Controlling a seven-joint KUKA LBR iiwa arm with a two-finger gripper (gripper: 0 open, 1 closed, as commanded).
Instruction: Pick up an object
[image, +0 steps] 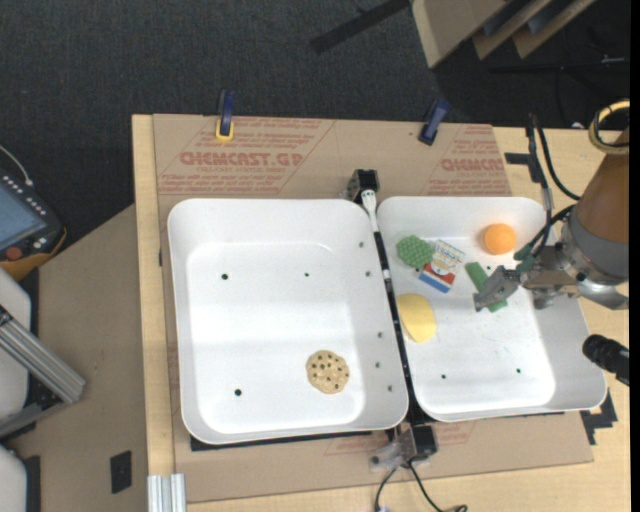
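White plastic bins sit side by side in the camera view: the left bin (200, 300) holds a cookie (327, 371), while the right bin (520, 385) holds an orange ball (499, 238), a green piece (412, 249), a small colourful packet (440, 268) and a yellow object (418, 319), all lying loose on its floor. The gripper (494, 292) hangs low over the right bin, near the ball and packet, with a dark green shape at its tip; I cannot tell whether that is an object or part of the gripper, so by my judgement no pick is confirmed yet and the lift is left to do.
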